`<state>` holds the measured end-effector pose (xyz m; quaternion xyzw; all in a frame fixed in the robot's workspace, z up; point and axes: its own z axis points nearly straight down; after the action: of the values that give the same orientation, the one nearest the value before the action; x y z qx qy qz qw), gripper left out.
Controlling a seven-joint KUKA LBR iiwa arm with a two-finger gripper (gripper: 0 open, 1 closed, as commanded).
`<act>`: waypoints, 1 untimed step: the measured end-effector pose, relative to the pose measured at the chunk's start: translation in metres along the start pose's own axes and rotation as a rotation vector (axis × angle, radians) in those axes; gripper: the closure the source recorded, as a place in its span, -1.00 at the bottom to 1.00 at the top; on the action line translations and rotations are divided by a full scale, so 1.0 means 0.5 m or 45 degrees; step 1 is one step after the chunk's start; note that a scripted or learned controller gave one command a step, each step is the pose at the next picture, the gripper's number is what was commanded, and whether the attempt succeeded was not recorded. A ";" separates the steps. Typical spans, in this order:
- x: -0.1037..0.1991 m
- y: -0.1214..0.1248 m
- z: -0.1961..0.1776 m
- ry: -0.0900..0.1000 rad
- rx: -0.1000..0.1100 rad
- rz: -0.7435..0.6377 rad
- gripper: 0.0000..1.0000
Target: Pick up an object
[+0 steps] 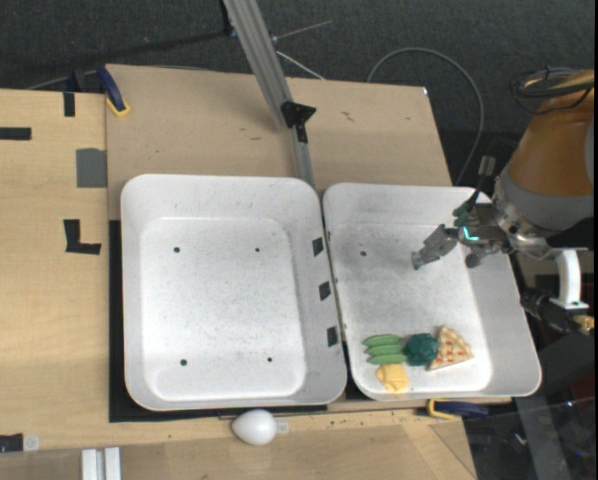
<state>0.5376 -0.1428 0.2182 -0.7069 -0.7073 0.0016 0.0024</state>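
In the camera view we find the two-finger gripper hanging over the upper middle of the right shallow white bin, reached in from the right by the grey arm with its orange band; its two dark fingers stand apart, one pointing left and the other shorter beside it, and nothing lies between them.

The candidate objects sit in a tight cluster at the near edge of the same bin, below and slightly left of the gripper and well apart from it; we count a green ridged pod-shaped toy, a dark teal rounded lump, a yellow blocky piece and a triangular pizza-slice toy with red dots; the green pod lies with its long axis left to right; the pizza slice points up and to the left.

We judge that the coming move must carry the gripper toward the near wall of the bin and then down; the objects touch one another, so a clean grasp on one is likely to disturb its neighbours, and the bin's near wall stands just beside the yellow piece.

The left shallow white bin adjoins the right one; a white egg-shaped object rests on the bench outside it; a slanted grey metal pole crosses above.
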 end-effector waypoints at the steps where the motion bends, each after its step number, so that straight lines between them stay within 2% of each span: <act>1: 0.000 0.002 -0.005 -0.001 -0.005 -0.001 -1.00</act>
<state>0.5385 -0.1429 0.2204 -0.7066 -0.7076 0.0004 0.0006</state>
